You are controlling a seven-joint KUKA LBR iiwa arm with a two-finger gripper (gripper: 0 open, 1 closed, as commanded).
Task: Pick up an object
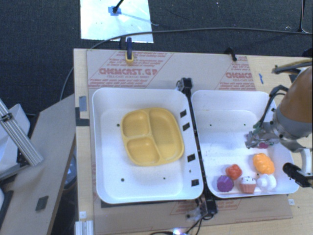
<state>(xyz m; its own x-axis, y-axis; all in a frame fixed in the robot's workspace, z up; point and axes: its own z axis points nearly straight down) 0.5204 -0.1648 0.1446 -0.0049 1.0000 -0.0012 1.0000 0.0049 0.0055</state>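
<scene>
Five small toys (247,177) cluster just below the gripper (257,140).

Dark carpet floor (39,28); white sheet (115,13) on it; wooden bench (161,62); side table (44,151) left.

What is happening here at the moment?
A robot arm reaches in from the right, with its gripper low over the right bin. Small toys lie along that bin's near edge: an orange one, a red one, a purple one, a cupcake and a white one. The left bin holds a yellow tray.
</scene>
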